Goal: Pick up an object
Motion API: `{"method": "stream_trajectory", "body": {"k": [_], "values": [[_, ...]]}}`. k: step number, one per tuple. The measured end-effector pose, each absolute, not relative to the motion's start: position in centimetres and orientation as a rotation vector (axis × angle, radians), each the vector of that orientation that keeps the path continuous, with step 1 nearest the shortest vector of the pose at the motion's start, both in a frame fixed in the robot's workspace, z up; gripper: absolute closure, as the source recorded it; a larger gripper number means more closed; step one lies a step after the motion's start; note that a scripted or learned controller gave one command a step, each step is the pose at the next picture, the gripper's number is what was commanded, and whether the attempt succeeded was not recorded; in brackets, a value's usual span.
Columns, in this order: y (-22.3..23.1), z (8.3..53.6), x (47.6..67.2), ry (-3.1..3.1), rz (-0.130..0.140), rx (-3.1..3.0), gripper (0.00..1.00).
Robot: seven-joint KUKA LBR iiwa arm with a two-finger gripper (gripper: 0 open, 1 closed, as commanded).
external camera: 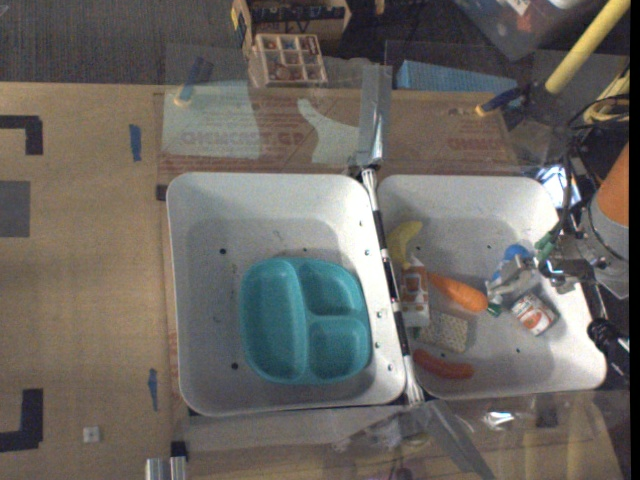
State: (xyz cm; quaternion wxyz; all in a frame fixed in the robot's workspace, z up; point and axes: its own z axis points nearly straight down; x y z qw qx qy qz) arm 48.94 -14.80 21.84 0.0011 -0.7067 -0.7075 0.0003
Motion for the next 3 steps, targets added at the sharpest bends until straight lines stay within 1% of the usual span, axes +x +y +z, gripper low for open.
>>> {"method": "stream_trajectory", "body": {"k": [1,2,3], "values": [[-13.1,10.2,51.2,-2.383,-0.014,-2.073,0.00],[-17.3,8.6,55.9,-2.357,-0.004,-2.086,0.00],[-17.4,9.8,56.0,-2.359,-0.010,-2.093,1.00]]}}
